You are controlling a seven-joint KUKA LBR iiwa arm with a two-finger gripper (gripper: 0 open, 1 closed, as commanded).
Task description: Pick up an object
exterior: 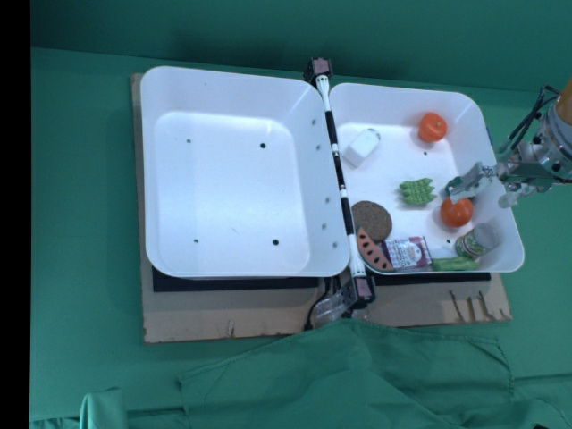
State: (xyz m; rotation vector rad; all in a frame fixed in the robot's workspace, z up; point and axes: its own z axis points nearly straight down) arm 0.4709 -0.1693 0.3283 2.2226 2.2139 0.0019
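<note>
The gripper (465, 184) is seen above the orange ball (456, 212); jaws' state cannot be told; the ball could be nudged aside.

I see right bin (465, 114) holding: orange tomato (433, 127) far corner | second tomato (456, 212) near right wall | white cup (361, 147) on its side | green pea pods (416, 191) centre | brown cookie (371, 219) | watermelon slice (374, 249) | pink carton (409, 253) | can (475, 240) tipped

Two glossy white plastic bins (234, 266) sit on rough brown cardboard (223, 324); matt green cloth (357, 382) drapes the worktop (80, 195); pincer (469, 184) looks metallic.
</note>
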